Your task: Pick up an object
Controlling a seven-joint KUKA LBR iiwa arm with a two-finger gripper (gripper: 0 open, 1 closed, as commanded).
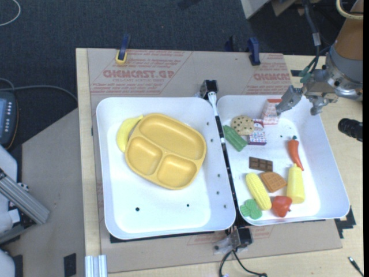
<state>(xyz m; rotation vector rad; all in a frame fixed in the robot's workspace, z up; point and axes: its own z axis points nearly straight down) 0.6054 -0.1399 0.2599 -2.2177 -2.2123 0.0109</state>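
Note:
The right bin (328,154) holds several toy foods: a cookie (242,123), a green piece (234,137), a pink and white carton (270,109), a small purple box (258,136), a carrot (294,150), a chocolate bar (260,164), a waffle (272,181), a corn cob (258,190), a yellow bottle (296,183), a red pepper (281,205) and a green floret (251,209). My gripper (302,103) hangs over the bin's far right corner, open, with nothing between its fingers. Its left finger (287,101) is just right of the carton.
The left bin (115,195) holds a yellow divided tray (166,150) lying over a yellow plate (123,133). Clamps (121,51) (252,49) pin the cardboard at the back. A black bracket (210,89) sits between the bins at their far edge.

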